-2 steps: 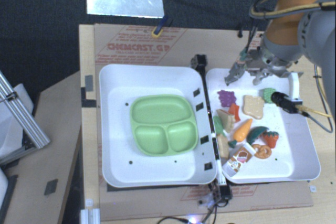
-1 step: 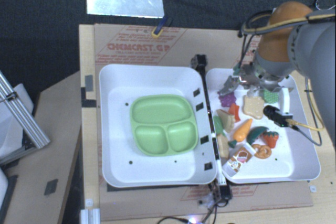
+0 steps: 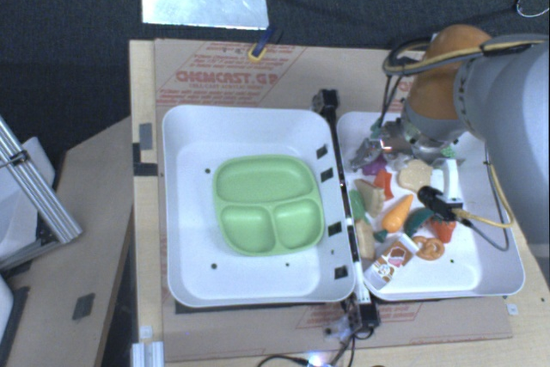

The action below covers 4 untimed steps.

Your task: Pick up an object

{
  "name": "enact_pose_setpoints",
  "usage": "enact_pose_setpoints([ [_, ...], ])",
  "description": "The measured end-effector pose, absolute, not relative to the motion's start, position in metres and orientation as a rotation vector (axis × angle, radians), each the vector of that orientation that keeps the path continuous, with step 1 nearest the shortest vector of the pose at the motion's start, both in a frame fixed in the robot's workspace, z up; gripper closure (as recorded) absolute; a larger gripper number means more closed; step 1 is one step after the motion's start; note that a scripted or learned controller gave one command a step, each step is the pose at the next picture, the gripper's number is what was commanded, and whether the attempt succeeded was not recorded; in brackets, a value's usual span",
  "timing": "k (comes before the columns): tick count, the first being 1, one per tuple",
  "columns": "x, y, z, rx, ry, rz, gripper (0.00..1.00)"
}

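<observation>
Toys [image 3: 400, 215] lie heaped in the right bin [image 3: 481, 271] just below the hand [image 3: 378, 146]: small, light, hard plastic, likely slippery. Best pinch the carrot [image 3: 395, 212] across its middle. Beyond, a green tray [image 3: 266, 204].

Crowded toy pile [image 3: 400, 215] across right bin [image 3: 481, 271], open floor toward its front corner

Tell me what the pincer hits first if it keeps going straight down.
Probably the purple item at the top of the toy food pile in the right bin; the pincer hangs above it, though depth is unclear.
</observation>
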<state>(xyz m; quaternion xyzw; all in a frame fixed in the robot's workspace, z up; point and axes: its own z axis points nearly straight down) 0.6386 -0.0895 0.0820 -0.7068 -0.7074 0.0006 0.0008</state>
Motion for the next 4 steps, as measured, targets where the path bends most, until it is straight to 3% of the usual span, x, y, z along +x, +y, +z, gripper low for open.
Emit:
enact_pose_setpoints([
  [1,0.641,-0.09,0.096,-2.224,-2.225,-0.004,1.0],
  [2,0.649,-0.088,0.159,-2.221,-2.231,-0.008,1.0],
  [3,0.643,-0.081,0.212,-2.218,-2.231,-0.007,1.0],
  [4,0.644,-0.081,0.225,-2.217,-2.229,-0.004,1.0],
])
